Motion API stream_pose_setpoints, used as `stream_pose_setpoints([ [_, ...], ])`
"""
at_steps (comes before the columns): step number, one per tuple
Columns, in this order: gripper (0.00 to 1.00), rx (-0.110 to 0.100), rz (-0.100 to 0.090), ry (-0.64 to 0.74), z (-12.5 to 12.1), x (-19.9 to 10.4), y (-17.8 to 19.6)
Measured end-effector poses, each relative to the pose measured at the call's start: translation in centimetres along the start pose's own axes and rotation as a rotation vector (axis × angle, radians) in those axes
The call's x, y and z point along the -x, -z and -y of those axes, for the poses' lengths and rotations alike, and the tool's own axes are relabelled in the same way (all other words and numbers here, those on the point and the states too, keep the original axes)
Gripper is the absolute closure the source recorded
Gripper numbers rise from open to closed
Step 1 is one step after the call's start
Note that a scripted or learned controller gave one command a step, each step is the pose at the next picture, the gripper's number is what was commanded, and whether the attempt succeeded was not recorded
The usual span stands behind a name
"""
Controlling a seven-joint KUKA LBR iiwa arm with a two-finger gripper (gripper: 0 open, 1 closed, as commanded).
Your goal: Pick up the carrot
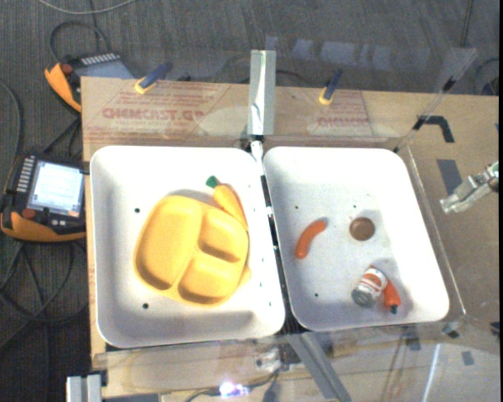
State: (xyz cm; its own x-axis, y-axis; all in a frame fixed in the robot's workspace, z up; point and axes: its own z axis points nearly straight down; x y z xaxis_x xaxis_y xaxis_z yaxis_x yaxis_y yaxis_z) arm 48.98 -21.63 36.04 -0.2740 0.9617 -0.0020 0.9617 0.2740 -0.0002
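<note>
Two bins side by side on bench, touching along inner rims. Left bin (pixel 109 249): divided tray (pixel 193 249) at centre; carrot (pixel 228 203) lying on tray's rear right edge, leafy end toward rear. Right bin (pixel 419 224): sausage (pixel 311 237) left of centre, tilted; round disc (pixel 362 229) just right of it, apart; can (pixel 370 286) on its side near front, small pepper (pixel 391 296) touching its right side. Handheld screen unit (pixel 46 198) on floor left of bench. Upright post (pixel 261 92) behind seam between bins.
</note>
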Motion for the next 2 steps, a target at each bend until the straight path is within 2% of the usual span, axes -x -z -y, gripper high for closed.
stream_pose_setpoints([
  [1,1.00,0.002,0.001,0.404,0.7,0.6,1.7],
  [2,1.00,0.002,0.001,0.616,0.6,0.6,-0.8],
])
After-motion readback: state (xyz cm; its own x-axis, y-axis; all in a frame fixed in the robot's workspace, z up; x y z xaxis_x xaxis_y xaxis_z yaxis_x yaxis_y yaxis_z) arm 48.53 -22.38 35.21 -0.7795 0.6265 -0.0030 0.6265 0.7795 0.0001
